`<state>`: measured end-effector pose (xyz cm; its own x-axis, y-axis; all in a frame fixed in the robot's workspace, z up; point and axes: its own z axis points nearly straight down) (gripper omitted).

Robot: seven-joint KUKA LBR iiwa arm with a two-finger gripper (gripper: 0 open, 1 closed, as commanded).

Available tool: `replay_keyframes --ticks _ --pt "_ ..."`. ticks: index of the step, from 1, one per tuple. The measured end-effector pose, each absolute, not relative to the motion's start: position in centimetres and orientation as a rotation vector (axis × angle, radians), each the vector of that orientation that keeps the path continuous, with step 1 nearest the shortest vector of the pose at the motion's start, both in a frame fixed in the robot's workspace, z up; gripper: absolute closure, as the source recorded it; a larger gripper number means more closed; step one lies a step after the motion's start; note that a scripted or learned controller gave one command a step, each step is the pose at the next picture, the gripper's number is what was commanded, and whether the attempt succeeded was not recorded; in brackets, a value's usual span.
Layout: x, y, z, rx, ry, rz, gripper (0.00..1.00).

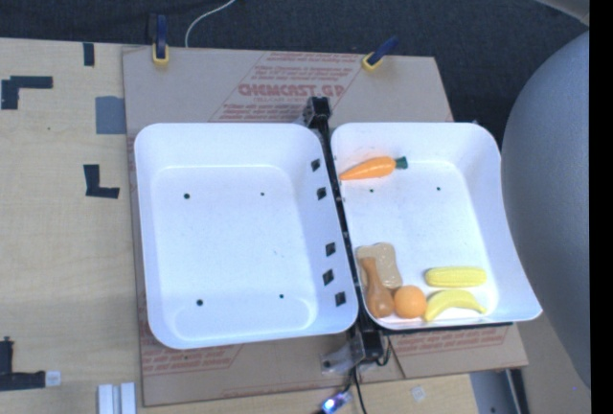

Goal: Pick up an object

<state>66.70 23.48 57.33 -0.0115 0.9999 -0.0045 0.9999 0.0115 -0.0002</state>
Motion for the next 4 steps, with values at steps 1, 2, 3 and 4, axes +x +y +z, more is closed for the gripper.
replay_keyframes --ticks 1,2,3,4 --pt "66.7 23.6 58.3 2.204 2.229 0.002 1.0" --pt "66.8 23.8 59.3 2.202 2.224 0.013 1.0" --pt "66.8 23.9 60.2 2.199 2.218 0.028 1.0" --pt "67.0 24.0 61.2 2.194 2.211 0.048 1.0"
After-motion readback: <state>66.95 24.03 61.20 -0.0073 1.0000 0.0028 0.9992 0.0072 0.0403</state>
